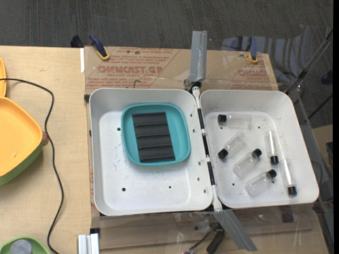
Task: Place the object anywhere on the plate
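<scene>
Clear black-capped vials (pixel 260 182) lie scattered beside teal plate (pixel 155 134).

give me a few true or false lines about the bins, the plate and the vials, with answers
1. The teal plate lies in the left bin. True.
2. A clear vial already rests on the plate. False: the plate carries only a dark ribbed insert; the vials are all in the right bin.
3. The vials have black caps. True.
4. The vials stand upright in a rack. False: they lie on their sides, scattered across the bin floor.
5. A black cable runs over the wooden bench left of the bins. True.
</scene>
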You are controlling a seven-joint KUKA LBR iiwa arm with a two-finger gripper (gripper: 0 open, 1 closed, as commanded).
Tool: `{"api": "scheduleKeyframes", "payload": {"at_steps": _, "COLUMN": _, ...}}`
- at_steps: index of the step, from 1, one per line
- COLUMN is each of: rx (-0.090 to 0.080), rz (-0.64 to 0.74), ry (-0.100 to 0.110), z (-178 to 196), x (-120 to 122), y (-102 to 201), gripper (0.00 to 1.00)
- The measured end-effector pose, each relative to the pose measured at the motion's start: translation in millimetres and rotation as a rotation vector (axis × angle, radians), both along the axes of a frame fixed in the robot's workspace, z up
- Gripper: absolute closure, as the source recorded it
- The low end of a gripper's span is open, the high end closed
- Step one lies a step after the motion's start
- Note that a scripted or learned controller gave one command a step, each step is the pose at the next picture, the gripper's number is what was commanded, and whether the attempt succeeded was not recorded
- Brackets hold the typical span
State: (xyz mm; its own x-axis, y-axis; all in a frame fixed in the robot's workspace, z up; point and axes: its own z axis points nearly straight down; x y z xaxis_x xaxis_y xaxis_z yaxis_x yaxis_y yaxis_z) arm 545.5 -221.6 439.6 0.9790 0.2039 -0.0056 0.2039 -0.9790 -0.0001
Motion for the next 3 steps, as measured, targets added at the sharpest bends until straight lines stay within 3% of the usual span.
{"api": "scheduleKeyframes", "payload": {"at_steps": 3, "rx": 0.001, "rz": 0.0, "ry": 0.0, "z": -0.2, "x": 43.0, "y": 0.0, "gripper": 0.0}}
